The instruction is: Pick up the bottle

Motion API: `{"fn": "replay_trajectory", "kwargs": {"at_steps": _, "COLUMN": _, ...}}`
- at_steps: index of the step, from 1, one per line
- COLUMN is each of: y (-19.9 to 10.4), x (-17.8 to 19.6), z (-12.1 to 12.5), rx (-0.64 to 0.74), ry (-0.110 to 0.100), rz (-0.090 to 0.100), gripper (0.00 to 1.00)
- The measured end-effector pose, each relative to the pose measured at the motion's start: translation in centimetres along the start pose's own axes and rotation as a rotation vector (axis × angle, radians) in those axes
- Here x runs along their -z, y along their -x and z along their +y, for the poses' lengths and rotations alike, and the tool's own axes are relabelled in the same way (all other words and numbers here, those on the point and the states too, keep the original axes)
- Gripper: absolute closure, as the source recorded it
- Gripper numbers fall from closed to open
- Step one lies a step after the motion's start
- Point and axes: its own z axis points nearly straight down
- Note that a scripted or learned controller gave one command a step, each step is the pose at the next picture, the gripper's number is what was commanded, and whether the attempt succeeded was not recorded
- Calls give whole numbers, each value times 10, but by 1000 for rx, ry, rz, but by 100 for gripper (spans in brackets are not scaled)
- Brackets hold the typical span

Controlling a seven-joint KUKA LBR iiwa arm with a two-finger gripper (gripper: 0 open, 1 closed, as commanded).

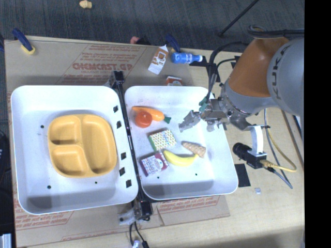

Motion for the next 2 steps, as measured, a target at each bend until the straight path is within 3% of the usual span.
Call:
{"fn": "replay_trajectory", "kwargs": {"at_steps": 1, "y": 0, "x": 10, "z": 0, "rx": 5, "ry": -2, "rz": 1, "gripper": 100}}
{"fn": "replay_trajectory", "kwargs": {"at_steps": 2, "y": 48, "x": 7, "z": -48, "rx": -129, "ry": -1, "rz": 0, "gripper": 100}}
